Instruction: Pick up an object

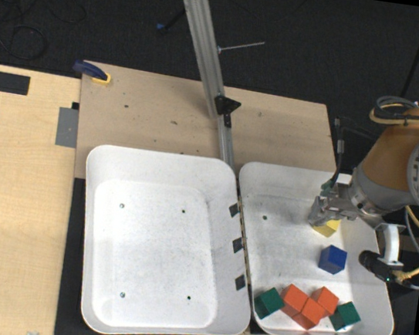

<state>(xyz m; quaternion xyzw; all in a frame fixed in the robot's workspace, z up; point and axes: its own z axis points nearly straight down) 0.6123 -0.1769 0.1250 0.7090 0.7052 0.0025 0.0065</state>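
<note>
At the frame's right, a small yellow block (326, 227) is seen beneath the gripper (324, 215), whose grip state cannot be told.

Prob. robotics lab: plywood bench (201, 119), alu. rail (209, 53), loose cables (12, 24), robot arm (397, 164).

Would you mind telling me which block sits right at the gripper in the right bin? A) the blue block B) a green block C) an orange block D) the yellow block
D: the yellow block lies just under the gripper in the right bin, while the blue block sits apart below it and the orange blocks and green blocks cluster at the bin's near edge.
</note>
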